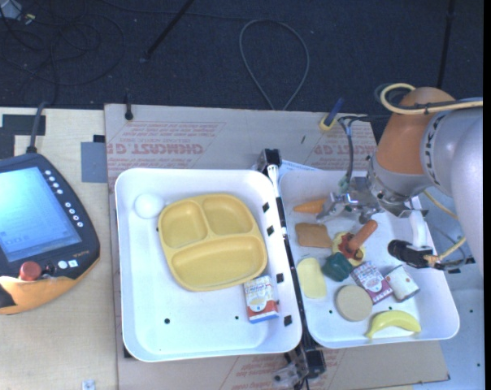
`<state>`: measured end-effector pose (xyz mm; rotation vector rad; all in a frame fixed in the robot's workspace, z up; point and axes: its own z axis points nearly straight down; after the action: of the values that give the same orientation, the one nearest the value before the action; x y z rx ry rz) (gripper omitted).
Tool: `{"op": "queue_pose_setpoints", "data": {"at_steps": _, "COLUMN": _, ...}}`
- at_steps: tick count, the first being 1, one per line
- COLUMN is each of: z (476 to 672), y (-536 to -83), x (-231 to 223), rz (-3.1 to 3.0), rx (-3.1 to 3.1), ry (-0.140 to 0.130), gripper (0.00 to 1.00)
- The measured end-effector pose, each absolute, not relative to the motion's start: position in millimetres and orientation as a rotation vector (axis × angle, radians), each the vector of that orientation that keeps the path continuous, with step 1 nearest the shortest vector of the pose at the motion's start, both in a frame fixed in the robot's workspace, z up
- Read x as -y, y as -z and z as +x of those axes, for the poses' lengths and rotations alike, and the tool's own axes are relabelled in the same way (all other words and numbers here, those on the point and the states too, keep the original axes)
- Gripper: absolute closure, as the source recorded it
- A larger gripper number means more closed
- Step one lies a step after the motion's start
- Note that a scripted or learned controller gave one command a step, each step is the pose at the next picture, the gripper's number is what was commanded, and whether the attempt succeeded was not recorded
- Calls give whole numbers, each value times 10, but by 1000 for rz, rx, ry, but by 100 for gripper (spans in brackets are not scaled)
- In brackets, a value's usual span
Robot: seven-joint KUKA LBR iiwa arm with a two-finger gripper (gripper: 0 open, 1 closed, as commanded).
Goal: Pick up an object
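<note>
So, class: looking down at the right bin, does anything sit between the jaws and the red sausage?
Nothing visible does. The gripper hovers at the bin's upper part, and the red sausage lies just below it, resting against a yellow piece on its far side.

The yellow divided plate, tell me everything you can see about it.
The plate is pale yellow and looks like plastic, a rounded rectangle with three compartments: two small ones at the far side and one long one nearer the camera. It lies flat, right side up and turned slightly askew, in the left bin. Nothing lies in it. A small carton sits beside its near right corner.
</note>
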<state>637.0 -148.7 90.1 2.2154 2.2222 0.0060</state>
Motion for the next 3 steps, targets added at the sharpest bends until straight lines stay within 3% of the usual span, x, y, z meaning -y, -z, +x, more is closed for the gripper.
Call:
{"op": "queue_pose_setpoints", "data": {"at_steps": 1, "z": 5957, "y": -903, "x": 1772, "rz": 2220, "rx": -2220, "ry": -6, "gripper": 0}}
{"op": "queue_pose_setpoints", "data": {"at_steps": 2, "z": 5946, "y": -967, "x": 1788, "rz": 2226, "rx": -2218, "ry": -1, "gripper": 100}}
{"op": "queue_pose_setpoints", "data": {"at_steps": 3, "z": 5434, "y": -1722, "x": 1709, "rz": 2228, "rx": -2221, "ry": 4, "gripper": 100}}
